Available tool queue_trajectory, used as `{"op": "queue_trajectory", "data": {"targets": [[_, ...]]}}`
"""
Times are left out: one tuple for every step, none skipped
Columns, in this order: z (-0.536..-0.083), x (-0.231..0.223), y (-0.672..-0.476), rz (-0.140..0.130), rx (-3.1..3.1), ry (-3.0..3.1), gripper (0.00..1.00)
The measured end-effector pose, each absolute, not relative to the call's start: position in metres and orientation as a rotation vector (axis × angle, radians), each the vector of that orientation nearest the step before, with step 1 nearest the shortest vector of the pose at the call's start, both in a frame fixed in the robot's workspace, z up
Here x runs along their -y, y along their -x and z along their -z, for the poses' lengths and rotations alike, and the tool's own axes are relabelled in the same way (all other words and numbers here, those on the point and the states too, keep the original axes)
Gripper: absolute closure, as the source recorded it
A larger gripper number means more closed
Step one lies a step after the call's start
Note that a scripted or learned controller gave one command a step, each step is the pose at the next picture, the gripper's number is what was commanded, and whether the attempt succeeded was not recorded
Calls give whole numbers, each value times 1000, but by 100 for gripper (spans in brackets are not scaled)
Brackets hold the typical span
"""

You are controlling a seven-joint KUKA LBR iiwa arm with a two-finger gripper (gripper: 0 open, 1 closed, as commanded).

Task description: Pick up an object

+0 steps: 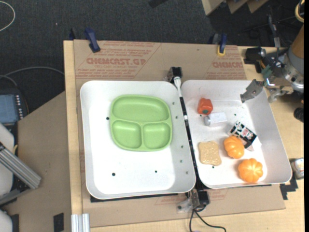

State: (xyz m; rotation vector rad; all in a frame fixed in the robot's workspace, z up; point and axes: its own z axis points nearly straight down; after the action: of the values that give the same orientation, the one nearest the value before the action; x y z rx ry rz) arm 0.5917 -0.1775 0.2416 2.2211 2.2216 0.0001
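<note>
Gripper [258,87] parked at right bin [270,124] rim — claw state cannot be told; orange [234,148] judged light, firm — best pinched across middle.

The arm [294,66] is cut off by the right edge, so only its wrist end shows. Whether the fingers of the gripper [258,88] stand apart or together cannot be told. The print on the small black and white packet [243,133] in the right bin [275,139] is too small to read. A grey object [206,121] just near of the orange block [204,106] is too small to identify. A blue screen [7,108] is cut by the left edge.
</note>
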Motion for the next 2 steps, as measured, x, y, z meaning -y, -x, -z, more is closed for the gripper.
{"op": "queue_trajectory", "data": {"targets": [[-90,196,-613,3,-2220,-2225,0],[-83,87,-555,0,-2238,-2220,0]]}}
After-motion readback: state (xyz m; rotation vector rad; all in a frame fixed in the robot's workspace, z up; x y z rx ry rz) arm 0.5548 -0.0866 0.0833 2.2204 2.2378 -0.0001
